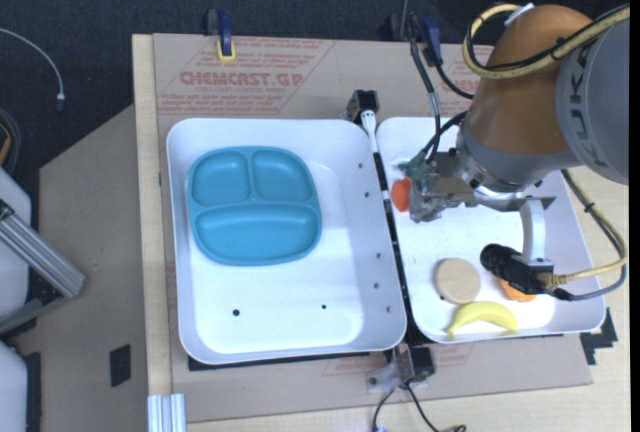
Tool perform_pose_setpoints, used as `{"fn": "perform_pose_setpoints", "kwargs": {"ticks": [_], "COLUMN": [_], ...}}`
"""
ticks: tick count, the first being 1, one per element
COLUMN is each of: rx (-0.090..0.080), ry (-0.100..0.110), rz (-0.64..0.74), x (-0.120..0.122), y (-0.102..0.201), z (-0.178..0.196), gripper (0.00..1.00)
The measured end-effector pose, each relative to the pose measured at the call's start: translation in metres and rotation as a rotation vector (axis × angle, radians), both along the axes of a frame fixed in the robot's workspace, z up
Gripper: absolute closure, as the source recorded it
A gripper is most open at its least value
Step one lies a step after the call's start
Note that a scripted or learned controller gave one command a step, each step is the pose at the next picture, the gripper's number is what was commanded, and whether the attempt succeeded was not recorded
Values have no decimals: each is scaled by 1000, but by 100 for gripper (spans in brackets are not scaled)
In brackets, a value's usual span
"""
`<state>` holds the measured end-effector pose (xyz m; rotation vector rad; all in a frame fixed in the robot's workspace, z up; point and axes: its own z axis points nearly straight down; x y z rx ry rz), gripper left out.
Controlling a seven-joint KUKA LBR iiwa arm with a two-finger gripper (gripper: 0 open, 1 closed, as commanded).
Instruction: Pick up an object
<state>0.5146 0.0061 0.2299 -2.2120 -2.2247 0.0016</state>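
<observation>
One hand (418, 192) low at right bin's (570, 315) left edge.

Bench (250, 70) (brown board) bears two white bins (290, 330).

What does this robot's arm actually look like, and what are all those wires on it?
The arm is bulky and rounded, grey with dark lettering on its side. A wide orange band wraps the section above the wrist. A yellow cable and thin black cables loop over that band. Below sits the gripper, a compact block of grey metal parts.
</observation>
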Motion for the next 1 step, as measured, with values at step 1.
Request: {"fn": "perform_pose_setpoints", "kwargs": {"ticks": [1], "rx": [0], "ry": [-5], "rz": [2], "x": [2], "y": [61], "z": [6], "gripper": [100]}}
